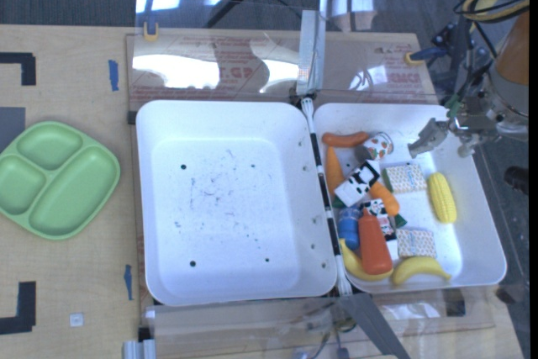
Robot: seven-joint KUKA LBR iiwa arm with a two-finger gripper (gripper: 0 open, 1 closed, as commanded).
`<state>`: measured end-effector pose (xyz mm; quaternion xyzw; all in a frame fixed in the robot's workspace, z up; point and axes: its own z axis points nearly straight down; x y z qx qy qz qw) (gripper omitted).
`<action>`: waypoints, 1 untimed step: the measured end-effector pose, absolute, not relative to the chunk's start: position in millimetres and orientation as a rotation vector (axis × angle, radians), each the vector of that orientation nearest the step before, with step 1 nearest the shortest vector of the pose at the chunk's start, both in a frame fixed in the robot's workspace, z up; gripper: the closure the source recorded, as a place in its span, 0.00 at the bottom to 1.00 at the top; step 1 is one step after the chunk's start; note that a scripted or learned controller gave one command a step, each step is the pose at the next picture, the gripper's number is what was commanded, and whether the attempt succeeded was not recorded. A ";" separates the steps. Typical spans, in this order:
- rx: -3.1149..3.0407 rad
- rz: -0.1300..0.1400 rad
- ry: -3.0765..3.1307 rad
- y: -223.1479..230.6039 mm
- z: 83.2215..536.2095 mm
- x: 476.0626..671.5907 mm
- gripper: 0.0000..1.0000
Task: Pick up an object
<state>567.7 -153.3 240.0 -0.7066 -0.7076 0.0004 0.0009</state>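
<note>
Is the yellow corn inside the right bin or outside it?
Inside. The corn lies on the right bin floor, near its right wall.

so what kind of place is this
Likely a robot grasping test bench: two white bins side by side, toy food like a corn cob and banana, and the arm's pincer over them.

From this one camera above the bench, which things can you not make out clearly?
- Camera view: the grey two-finger gripper is small and blurred, so nothing between its fingers can be confirmed.
- The arm is cut off by the right edge.
- The blue object lies partly hidden under the orange bottle.
- The black-and-white toy is too small to identify.
- The yellow banana overlaps a patterned block.
</note>
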 end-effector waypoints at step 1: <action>-2.082 -0.001 -2.354 -114.9 120.0 549.6 0.00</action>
